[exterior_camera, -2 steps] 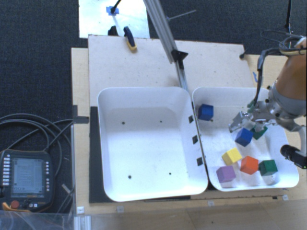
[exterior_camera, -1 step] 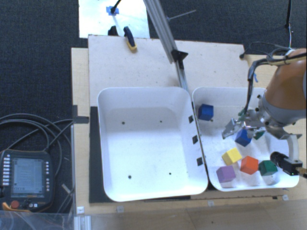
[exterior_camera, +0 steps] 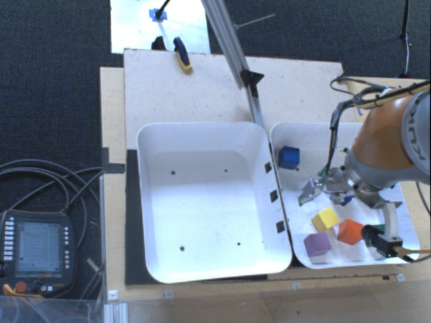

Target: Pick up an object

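While the yellow block (exterior_camera: 326, 219), orange block (exterior_camera: 350, 231) and purple block (exterior_camera: 317, 245) lie together at the near side of the right bin (exterior_camera: 304, 134), the blue block (exterior_camera: 289, 157) sits farther, and the gripper (exterior_camera: 316, 190) hangs just above them, fingers open, holding nothing

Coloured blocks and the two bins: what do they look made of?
The blue block, yellow block, orange block and purple block look like painted wood or plastic: flat matte faces, crisp edges. The left bin and right bin look like moulded white plastic, smooth with rounded rims.
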Controlling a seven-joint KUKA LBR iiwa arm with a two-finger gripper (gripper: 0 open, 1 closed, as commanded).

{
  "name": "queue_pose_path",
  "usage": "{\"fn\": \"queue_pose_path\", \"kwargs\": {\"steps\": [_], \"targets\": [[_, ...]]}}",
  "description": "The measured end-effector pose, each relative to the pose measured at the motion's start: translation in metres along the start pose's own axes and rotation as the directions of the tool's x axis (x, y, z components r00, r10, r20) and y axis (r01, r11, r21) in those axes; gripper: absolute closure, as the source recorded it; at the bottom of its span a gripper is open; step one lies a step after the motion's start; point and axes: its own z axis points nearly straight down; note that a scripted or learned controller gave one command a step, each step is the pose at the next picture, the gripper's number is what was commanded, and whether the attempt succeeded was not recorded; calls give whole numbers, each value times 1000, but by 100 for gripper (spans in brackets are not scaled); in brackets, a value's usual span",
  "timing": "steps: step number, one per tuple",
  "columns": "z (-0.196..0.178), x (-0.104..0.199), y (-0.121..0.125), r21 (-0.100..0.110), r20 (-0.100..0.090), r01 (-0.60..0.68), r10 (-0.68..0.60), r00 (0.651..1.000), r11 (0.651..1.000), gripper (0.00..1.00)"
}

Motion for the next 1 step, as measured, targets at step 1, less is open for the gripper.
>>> {"fn": "queue_pose_path", "kwargs": {"steps": [1], "targets": [[-14, -1, 2, -8, 2, 1, -1, 1000, 1000, 100]]}}
